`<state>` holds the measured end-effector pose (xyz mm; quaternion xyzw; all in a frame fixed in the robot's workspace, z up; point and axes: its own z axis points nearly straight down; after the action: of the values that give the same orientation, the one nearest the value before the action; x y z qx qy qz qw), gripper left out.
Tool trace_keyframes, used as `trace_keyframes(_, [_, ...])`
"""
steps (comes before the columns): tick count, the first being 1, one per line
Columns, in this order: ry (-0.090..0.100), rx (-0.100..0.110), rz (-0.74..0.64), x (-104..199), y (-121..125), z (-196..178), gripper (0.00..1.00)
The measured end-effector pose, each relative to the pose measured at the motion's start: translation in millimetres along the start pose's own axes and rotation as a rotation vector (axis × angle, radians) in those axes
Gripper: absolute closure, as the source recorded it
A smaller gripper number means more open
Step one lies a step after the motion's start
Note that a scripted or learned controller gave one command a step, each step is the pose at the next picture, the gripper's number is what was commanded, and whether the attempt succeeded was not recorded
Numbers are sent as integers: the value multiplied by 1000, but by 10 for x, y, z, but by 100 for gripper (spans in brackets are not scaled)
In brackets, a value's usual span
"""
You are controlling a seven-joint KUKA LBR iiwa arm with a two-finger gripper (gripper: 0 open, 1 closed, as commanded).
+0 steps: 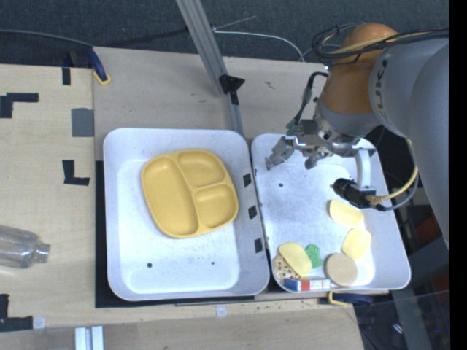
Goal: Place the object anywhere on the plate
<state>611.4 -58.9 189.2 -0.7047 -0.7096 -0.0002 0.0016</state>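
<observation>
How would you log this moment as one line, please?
gripper: open, over right bin | plate: bare, left bin | food pieces: right bin

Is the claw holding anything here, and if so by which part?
Nothing is held: the claw hangs open over bare floor of the right bin, apart from the food pieces.

Plate [190, 192]: yellow, three compartments, rounded corners, lying flat in the left bin, rotated slightly off the bin's edges. It sits to the left of the gripper [295, 154] and a little nearer the camera, apart from it.

Objects: a cluster well below the gripper in the near right part of the right bin. Pale yellow piece [345, 212], second pale yellow piece [356, 243], tan disc [341, 268], yellow oblong piece [295, 258], small green item [313, 254].
</observation>
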Motion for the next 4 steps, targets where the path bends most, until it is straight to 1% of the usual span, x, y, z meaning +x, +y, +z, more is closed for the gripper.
trace_keyframes(1, [-2,-1,5,-132,85,10,0])
trace_keyframes(2, [0,1,0,532,-268,-95,0])
trace_keyframes(3, [-1,2,3,502,-263,-185,100])
trace_keyframes(4, [0,0,3,724,-604,-498,100])
